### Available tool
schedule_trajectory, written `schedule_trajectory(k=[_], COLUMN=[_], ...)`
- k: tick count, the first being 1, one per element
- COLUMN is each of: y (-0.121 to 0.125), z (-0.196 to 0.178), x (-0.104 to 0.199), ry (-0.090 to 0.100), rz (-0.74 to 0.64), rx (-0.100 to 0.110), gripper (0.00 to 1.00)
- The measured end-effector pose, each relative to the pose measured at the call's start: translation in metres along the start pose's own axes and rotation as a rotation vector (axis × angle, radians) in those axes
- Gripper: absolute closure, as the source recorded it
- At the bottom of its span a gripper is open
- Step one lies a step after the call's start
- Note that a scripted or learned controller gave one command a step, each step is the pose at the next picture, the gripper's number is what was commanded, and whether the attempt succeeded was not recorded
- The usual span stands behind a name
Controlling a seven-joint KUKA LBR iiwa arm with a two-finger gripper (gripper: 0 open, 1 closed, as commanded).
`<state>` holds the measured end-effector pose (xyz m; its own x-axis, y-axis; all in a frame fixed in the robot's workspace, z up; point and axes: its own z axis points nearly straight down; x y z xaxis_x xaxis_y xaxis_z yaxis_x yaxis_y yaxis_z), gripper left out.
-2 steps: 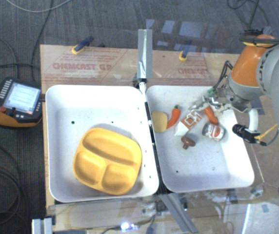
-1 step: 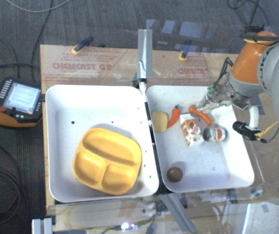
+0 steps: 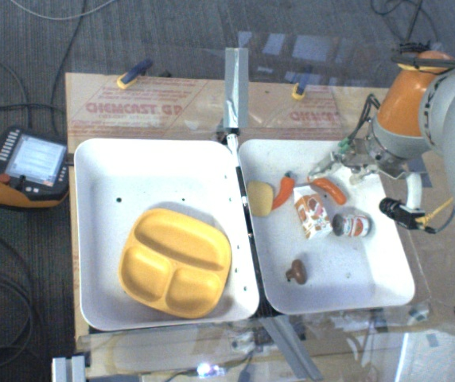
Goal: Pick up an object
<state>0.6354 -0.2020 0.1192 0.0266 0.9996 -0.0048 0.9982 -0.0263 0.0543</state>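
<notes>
Nearest in the left bin (image 3: 92,213) lies a yellow divided tray (image 3: 176,262), upside up with three hollows, and it takes up most of that bin's floor. In the right bin (image 3: 386,285) the nearest thing is a small brown lump (image 3: 296,272), alone on bare white. Farther in lie a small can (image 3: 351,226) on its side, a red and white packet (image 3: 313,215) just left of it, then a pale yellow piece (image 3: 260,198) against the left wall with an orange carrot-like toy (image 3: 284,192) touching it. Farthest is a red sausage-shaped toy (image 3: 328,189), just beside the gripper (image 3: 347,164), which hangs low over the bin's far right corner; whether it is open or closed I cannot tell. That toy looks light, smooth and round, likely to roll, so I would pinch it across its narrow middle.
</notes>
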Motion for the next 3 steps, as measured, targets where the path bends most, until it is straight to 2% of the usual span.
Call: schedule_trajectory(k=[1, 2, 3], y=[-0.023, -0.022, -0.020], z=[0.028, 0.021, -0.076], x=[0.002, 0.002, 0.042], ry=[0.005, 0.003, -0.001], rz=[0.046, 0.041, 0.177], rx=[0.042, 0.045, 0.061], gripper=[0.00, 1.00, 1.00])
